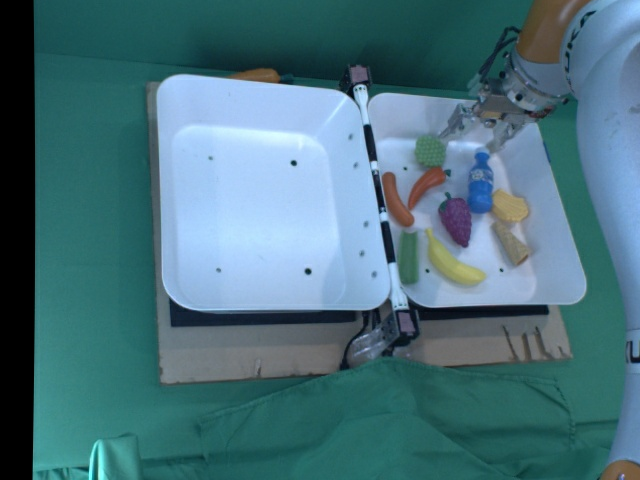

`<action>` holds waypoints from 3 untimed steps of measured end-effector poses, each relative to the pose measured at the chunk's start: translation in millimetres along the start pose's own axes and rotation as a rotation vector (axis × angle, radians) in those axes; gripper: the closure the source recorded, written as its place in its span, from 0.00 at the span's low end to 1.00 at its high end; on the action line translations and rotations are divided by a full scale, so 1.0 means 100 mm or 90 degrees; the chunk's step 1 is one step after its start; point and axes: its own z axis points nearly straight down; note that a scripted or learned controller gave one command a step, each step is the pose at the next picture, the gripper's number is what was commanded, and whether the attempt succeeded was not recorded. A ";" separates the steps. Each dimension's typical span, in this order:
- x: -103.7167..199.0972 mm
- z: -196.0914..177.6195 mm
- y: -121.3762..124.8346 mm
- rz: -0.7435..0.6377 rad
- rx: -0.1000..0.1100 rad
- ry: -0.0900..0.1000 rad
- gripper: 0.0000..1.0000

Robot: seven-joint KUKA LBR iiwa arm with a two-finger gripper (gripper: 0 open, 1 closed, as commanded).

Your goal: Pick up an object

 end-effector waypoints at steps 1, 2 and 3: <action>0.09 -0.14 0.02 -0.003 0.002 0.013 1.00; 0.06 -0.14 0.02 -0.001 0.001 0.010 0.00; 0.21 -0.29 0.03 -0.004 -0.007 0.007 0.00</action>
